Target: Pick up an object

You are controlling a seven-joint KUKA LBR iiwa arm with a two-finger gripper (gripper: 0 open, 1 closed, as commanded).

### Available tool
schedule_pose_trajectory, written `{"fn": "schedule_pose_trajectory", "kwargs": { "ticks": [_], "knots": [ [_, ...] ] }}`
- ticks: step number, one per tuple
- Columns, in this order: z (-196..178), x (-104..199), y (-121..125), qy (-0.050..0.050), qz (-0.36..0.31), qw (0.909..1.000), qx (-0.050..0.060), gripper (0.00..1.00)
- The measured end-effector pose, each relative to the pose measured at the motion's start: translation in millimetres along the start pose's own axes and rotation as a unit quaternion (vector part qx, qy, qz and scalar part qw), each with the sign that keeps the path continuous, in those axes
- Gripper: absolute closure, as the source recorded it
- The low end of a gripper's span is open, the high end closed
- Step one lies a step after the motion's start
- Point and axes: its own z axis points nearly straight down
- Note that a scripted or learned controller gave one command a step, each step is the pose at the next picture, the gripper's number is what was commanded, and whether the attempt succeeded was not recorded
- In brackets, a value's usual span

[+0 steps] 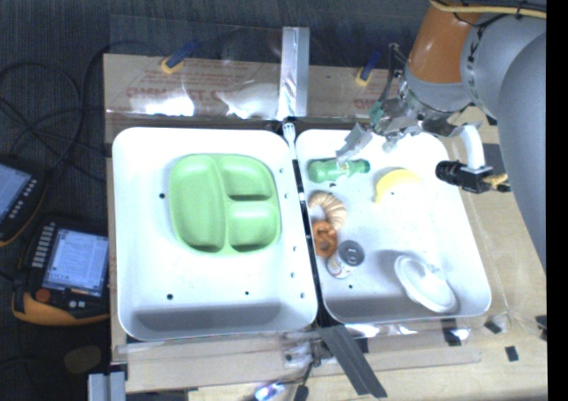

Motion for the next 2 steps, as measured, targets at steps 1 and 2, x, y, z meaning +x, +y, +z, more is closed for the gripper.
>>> {"fn": "schedule_pose_trajectory", "kwargs": {
  "ticks": [1, 2],
  "knots": [
    [70.7, -86.0, -50.0, 0.000, 0.000, 1.0000, 0.001, 0.00],
    [-37.3, -68.1, -13.5, 0.000, 0.118, 0.9931, 0.000, 0.00]
  ]
}}
